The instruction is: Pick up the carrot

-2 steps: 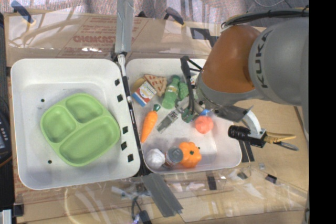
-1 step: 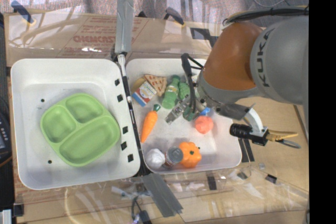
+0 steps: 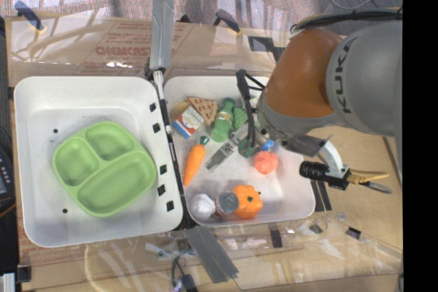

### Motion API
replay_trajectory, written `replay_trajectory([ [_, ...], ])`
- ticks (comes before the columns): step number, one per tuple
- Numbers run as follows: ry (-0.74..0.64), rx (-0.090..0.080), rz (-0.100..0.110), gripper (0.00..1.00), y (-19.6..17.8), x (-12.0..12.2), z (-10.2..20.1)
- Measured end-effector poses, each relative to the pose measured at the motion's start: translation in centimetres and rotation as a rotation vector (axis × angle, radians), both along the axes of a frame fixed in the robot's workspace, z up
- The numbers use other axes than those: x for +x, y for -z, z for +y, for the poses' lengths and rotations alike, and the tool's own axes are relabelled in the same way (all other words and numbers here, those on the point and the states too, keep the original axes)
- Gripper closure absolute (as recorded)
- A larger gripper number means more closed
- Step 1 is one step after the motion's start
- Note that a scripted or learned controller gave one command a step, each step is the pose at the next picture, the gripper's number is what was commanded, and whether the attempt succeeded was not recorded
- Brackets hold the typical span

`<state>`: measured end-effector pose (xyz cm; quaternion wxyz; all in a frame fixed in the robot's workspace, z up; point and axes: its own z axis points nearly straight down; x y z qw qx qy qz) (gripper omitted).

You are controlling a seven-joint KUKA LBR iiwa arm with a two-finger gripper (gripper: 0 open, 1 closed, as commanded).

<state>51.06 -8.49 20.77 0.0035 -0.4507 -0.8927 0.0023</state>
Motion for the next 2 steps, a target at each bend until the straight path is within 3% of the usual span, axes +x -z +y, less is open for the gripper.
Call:
replay_trajectory([
  [1, -0.156, 0.000, -0.007, 0.00, -4.1, 2.3, 1.1],
  [2, -0.320, 0.003, -0.002, 0.00, 1.9, 3.6, 4.4],
])
